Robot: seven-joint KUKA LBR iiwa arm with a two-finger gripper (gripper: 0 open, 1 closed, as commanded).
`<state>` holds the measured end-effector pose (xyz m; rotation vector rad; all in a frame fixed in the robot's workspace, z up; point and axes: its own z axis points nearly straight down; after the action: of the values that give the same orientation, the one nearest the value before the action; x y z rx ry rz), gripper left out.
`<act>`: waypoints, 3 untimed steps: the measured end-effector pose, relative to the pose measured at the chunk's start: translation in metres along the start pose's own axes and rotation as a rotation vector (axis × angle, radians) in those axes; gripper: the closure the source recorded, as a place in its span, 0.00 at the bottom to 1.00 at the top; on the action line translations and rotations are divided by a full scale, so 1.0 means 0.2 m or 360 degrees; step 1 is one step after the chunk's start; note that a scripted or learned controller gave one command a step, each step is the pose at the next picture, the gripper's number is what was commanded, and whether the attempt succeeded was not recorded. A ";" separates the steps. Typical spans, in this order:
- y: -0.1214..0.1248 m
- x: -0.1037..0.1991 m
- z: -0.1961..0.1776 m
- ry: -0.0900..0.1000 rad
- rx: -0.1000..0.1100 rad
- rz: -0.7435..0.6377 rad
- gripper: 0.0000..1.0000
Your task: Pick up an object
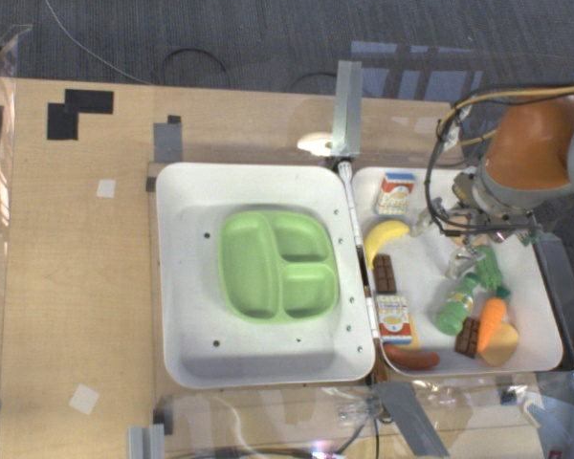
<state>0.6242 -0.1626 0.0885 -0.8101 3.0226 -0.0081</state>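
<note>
My gripper (466, 254) hangs low over the right bin (547, 299), below the arm's orange band (528, 146). It is just above a green leafy toy (489, 273) and a green bottle (454, 311), which lies tilted. An orange carrot (494, 317), a brown chocolate piece (469, 337) and a tan lump (500, 349) lie close by at the bin's front right. I see nothing held in the gripper.
On the right bin's left side are a small carton (396, 194), a banana (384, 238), a chocolate bar (385, 275), a second carton (394, 318) and a sausage (412, 359). The left bin (187, 256) holds a green divided plate (278, 264).
</note>
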 end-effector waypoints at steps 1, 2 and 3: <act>0.12 0.11 -0.01 -0.0004 0.0001 -0.0264 0.00; 0.04 0.21 -0.11 0.0001 -0.0005 -0.0884 0.00; 0.14 0.46 -0.02 -0.0008 0.0006 -0.0958 0.00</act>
<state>0.5310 -0.1846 0.0910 -1.6680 2.6436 -0.0168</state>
